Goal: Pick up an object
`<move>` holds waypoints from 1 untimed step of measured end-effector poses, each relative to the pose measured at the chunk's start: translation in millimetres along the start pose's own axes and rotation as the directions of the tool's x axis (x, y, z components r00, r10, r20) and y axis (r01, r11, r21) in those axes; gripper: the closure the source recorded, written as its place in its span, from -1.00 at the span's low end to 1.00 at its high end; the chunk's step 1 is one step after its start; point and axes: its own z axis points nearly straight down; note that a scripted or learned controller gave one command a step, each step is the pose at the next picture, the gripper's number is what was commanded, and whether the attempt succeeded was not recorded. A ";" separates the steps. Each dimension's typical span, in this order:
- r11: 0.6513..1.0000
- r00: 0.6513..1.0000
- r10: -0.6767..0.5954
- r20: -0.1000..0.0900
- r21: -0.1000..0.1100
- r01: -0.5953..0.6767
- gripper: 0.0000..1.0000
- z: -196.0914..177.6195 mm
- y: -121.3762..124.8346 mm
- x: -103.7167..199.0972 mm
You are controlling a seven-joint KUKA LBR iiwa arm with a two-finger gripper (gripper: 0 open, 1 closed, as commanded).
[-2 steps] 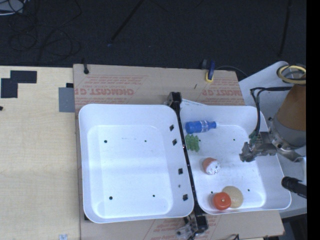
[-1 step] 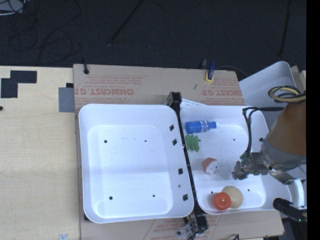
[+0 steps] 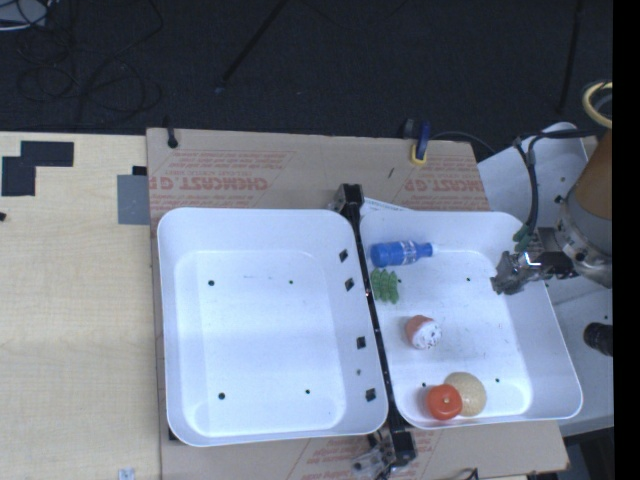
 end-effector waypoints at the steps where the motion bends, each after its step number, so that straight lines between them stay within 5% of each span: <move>1: 1.000 1.000 0.005 -0.008 0.024 -0.005 1.00 95.9 -37.7 35.4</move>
